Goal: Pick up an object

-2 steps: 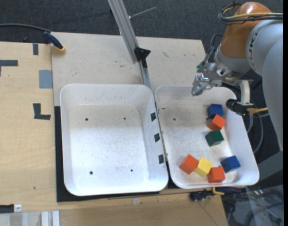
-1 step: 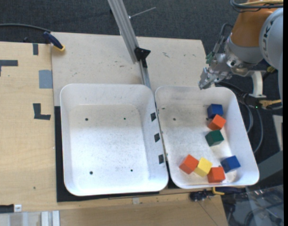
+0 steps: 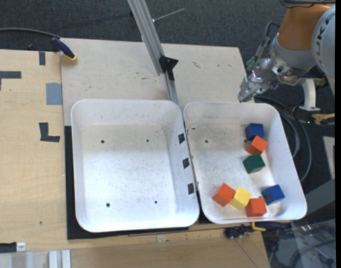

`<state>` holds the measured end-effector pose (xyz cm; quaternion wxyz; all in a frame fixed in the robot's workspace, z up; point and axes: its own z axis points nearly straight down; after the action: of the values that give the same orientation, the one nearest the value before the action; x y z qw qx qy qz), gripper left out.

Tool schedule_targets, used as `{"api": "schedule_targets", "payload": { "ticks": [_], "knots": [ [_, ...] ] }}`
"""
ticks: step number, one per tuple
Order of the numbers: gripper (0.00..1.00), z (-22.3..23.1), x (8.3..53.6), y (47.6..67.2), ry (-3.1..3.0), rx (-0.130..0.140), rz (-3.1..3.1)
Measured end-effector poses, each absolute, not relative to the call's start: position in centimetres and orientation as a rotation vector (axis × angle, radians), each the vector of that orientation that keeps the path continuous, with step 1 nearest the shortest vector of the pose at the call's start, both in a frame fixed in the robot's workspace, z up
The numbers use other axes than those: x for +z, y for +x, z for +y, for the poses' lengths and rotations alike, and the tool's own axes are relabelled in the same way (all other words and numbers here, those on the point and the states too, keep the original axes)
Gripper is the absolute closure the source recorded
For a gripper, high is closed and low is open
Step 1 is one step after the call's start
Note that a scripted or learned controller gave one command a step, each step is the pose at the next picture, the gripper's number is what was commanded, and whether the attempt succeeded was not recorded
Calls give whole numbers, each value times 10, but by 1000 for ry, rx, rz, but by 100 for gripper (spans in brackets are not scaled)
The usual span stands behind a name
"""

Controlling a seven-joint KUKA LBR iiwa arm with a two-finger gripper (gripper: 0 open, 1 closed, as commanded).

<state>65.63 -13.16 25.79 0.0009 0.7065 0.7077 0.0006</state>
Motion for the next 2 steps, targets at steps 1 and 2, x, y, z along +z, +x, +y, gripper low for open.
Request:
{"api": "schedule_targets", "payload": {
  "ticks": [1, 2],
  "knots": [
    [100, -75, 243, 648, 2217, -2, 2231],
    [100, -18, 247, 635, 2215, -1, 2231]
  ]
}}
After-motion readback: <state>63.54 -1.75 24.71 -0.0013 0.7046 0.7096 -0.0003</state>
